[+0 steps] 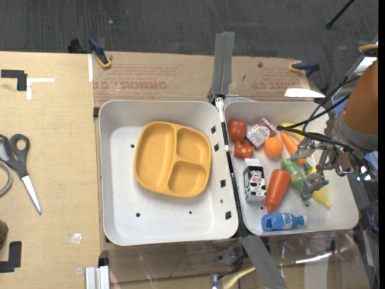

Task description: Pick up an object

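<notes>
Progress is slight: my tool (pixel 314 174) hangs low in the right bin (pixel 343 218), just right of the carrot (pixel 277 188) and over a green toy (pixel 296 171), grip unclear, nothing visibly lifted yet.

There is one camera. It sits high above the bench (pixel 48 161) and looks down at a slant. It does not move. The far side of the bench is at the top of the picture, and past it is dark floor (pixel 150 11). The near side is at the bottom. The left bin (pixel 114 119) sits in the middle of the picture. The right bin (pixel 343 215) sits close to the right side. The camera is far enough back to see both bins whole, side by side. The arm (pixel 364 110) comes in from the right.
</notes>
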You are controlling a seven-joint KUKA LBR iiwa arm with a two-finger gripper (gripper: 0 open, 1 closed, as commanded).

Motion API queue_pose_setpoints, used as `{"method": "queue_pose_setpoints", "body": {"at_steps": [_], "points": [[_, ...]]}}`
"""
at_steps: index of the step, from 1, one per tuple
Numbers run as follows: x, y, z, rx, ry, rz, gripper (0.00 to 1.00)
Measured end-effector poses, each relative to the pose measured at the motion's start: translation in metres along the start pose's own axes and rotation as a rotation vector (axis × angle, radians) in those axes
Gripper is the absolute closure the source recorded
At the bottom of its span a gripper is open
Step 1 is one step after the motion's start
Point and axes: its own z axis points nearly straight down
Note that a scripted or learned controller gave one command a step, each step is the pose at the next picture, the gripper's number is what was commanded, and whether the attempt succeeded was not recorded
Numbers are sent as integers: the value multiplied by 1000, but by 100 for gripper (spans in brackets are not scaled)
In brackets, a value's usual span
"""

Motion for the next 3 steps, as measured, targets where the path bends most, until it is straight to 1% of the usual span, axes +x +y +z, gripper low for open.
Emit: {"method": "queue_pose_setpoints", "body": {"at_steps": [1, 2, 3], "points": [[-48, -26, 100, 1, -3, 21, 0], [-94, -10, 98, 1, -6, 15, 0], [-96, -9, 87, 4, -12, 12, 100]]}}
